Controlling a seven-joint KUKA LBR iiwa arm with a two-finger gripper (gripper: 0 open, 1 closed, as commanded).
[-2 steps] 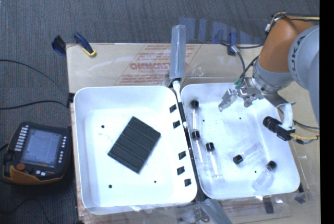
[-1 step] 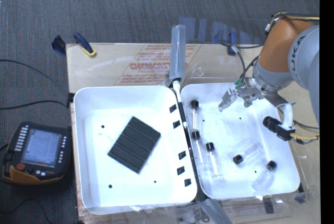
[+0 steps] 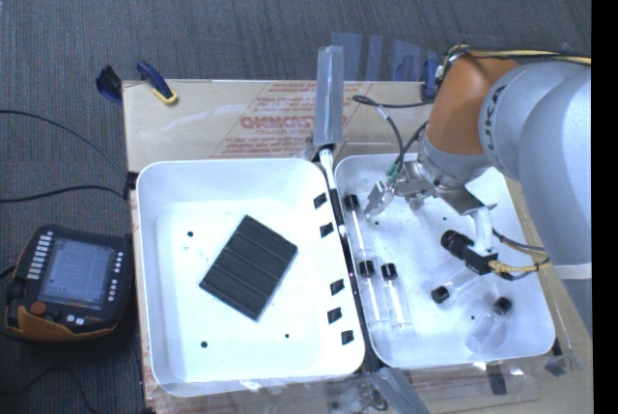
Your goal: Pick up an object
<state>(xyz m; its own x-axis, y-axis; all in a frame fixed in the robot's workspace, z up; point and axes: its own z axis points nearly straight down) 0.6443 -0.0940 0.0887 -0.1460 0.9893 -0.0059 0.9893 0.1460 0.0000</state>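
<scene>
Vials [image 3: 368, 269] lie apart from tool [image 3: 382, 197], right bin [image 3: 420, 330].

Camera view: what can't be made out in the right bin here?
- Right white bin: its right side and far right corner are hidden by the grey arm.
- Bin floor under the gripper: covered by the gripper itself.
- Clear tubes with black caps: transparent against white, so their outlines and count are unclear.
- Small black pieces: too small to identify.
</scene>
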